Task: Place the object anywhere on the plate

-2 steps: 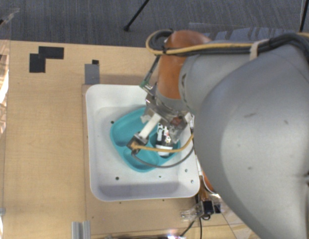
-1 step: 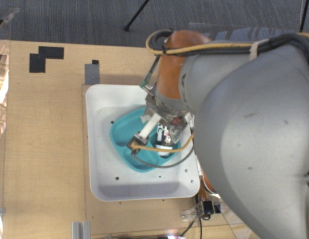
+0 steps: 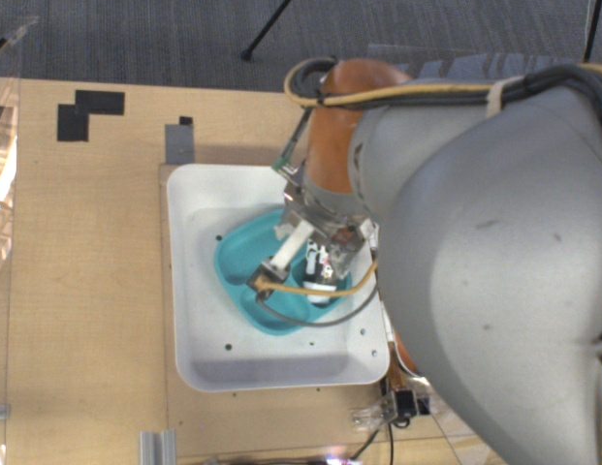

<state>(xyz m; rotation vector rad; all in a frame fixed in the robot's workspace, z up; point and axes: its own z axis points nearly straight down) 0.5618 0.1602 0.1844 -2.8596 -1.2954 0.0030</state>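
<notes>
A teal plate [image 3: 240,260] lies in the middle of the left white bin [image 3: 199,347]. My gripper [image 3: 320,271] hangs low over the plate's right half, pointing down at it. The wrist and the orange band [image 3: 330,134] above it hide the plate's right edge. A small white part shows at the gripper's tip, just over the plate's surface. I cannot tell whether it is a finger or a held thing. No loose object is plainly visible on the plate or on the bin floor.
The grey arm covers nearly all of the right bin. A sliver of something orange [image 3: 401,355] peeks out under the arm at the left bin's right corner. A grey block [image 3: 179,143] stands behind the bin's far left corner.
</notes>
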